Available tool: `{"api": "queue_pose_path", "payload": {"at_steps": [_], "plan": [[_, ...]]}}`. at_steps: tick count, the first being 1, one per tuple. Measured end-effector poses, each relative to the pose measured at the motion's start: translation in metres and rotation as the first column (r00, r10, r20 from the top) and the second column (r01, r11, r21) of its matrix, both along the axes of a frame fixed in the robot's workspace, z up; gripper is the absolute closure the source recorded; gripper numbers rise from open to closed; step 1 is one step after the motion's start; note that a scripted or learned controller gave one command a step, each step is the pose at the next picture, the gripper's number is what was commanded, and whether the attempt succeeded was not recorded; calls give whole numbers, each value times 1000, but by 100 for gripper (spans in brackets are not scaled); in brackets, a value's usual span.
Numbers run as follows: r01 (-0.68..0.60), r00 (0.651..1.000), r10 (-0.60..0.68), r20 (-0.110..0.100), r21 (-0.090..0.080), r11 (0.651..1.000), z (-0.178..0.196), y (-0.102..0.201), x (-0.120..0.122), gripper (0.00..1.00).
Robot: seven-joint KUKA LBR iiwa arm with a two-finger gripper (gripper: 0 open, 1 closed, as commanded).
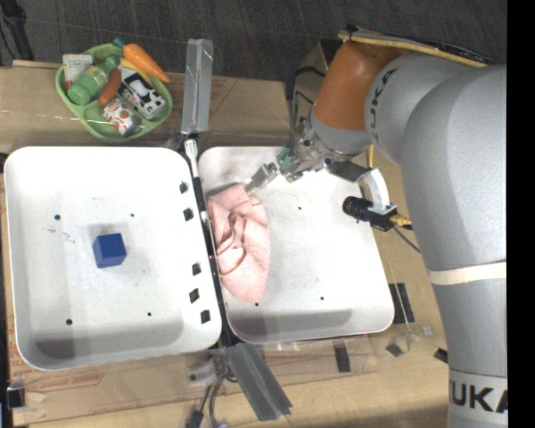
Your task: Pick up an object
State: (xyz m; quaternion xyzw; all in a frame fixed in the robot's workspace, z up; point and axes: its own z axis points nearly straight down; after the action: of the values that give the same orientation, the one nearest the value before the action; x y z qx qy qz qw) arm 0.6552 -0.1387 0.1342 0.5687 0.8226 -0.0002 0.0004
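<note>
Against the right bin's (374, 275) left wall, my pincer (250, 185) is touching the crumpled pink cloth (241, 248); whether it is apart or together, I cannot tell.

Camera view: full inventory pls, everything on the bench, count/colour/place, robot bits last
white bins: 2, white, side by side on the bench
blue cube: 1, blue, in the left bin, left of its centre
pink cloth: 1, pink, crumpled, in the right bin against its left wall
green bowl: 1, green, on the bench behind the left bin, full of mixed small items
orange carrot toy: 1, orange, on the bowl's back rim
bench: 1, brown board under both bins
arm: 1, grey with an orange band, reaching in from the right over the right bin
gripper: 1, at the top edge of the pink cloth; grasp cannot be judged
</note>
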Motion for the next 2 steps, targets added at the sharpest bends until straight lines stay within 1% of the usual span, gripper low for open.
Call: {"api": "queue_pose_path", "payload": {"at_steps": [1, 2], "plan": [[-51, 999, 51, -5, 1, 999, -13, 15, -26, 0], [-120, 993, 120, -2, 2, 993, -42, 12, -73, 0]]}}
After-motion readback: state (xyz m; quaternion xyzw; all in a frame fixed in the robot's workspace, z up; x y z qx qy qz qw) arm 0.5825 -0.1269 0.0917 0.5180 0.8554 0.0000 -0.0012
